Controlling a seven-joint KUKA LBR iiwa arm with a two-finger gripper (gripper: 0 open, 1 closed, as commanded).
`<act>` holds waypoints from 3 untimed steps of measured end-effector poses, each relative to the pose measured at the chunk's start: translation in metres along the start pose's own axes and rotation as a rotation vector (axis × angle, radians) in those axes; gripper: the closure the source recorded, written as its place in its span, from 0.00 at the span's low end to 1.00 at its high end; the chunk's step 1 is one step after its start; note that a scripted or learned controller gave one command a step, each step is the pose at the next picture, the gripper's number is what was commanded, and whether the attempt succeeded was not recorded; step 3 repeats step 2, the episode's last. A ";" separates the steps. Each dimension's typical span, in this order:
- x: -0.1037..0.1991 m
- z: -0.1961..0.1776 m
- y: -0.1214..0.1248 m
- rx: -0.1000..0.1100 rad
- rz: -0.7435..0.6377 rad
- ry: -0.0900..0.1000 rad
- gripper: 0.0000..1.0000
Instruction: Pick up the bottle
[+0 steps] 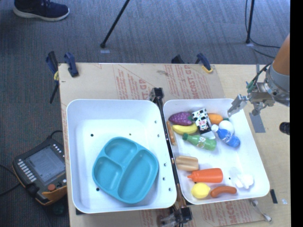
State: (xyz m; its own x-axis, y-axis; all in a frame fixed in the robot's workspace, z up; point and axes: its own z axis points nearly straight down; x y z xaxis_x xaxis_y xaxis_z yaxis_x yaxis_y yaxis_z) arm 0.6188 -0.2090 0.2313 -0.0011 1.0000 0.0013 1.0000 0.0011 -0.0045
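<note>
- Hovering above the right bin's (255, 148) far corner, the gripper (250, 105) looks spread apart, apparently empty.
- Descend squarely over the green bottle (200, 141), avoiding the banana (183, 129).

Arm (284, 65) chopped off by the right edge of the shot, only the orange band and a bit of grey wrist left in. Gripper (249, 107) at the right bin's (258, 148) far right corner too small and blurry to tell whether open or shut. Green bottle (201, 141) partly tucked under the cow-print carton (202, 120). Purple eggplant (180, 117) and banana (184, 129) overlapping, edges hard to separate. White lump (244, 180) near the right rim, can't tell what. Sneaker (40, 7) clipped at the top edge.
</note>
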 end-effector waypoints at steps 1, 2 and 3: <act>0.000 -0.006 0.001 0.005 -0.003 0.002 1.00; -0.005 -0.056 -0.113 0.001 -0.019 0.001 1.00; -0.005 -0.056 -0.113 0.001 -0.019 0.001 1.00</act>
